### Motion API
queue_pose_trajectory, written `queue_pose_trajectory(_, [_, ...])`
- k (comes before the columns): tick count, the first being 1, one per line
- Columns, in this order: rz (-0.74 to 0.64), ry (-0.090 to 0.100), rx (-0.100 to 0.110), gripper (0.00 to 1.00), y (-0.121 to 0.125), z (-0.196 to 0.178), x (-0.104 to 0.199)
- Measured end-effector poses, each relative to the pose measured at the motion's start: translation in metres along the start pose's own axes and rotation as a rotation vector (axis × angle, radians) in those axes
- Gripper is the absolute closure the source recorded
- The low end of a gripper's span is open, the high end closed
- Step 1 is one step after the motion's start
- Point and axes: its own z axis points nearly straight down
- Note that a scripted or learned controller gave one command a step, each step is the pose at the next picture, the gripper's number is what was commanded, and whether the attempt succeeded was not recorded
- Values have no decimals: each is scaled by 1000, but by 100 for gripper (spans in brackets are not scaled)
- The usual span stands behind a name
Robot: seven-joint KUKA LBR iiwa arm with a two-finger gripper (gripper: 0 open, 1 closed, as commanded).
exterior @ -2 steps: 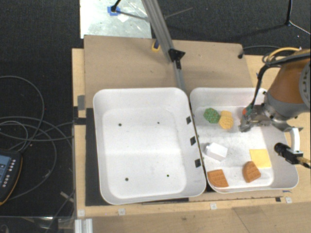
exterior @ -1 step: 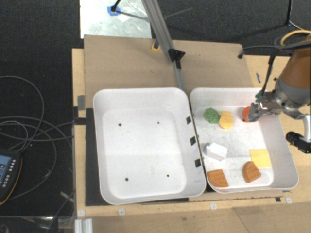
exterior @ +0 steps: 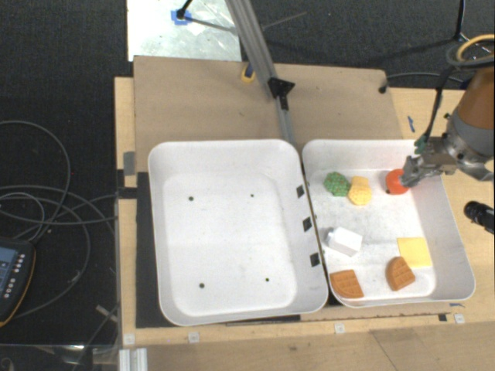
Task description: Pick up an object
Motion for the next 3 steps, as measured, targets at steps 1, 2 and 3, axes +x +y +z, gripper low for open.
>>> queue_pose_trajectory(1, [-4,3,4,100,-12,-7,41])
queue_pose_trajectory(2, [-5,4,6,100,-21,-1,91])
queue_pose_trajectory(3, [-5,4,7,100,-40,5,141])
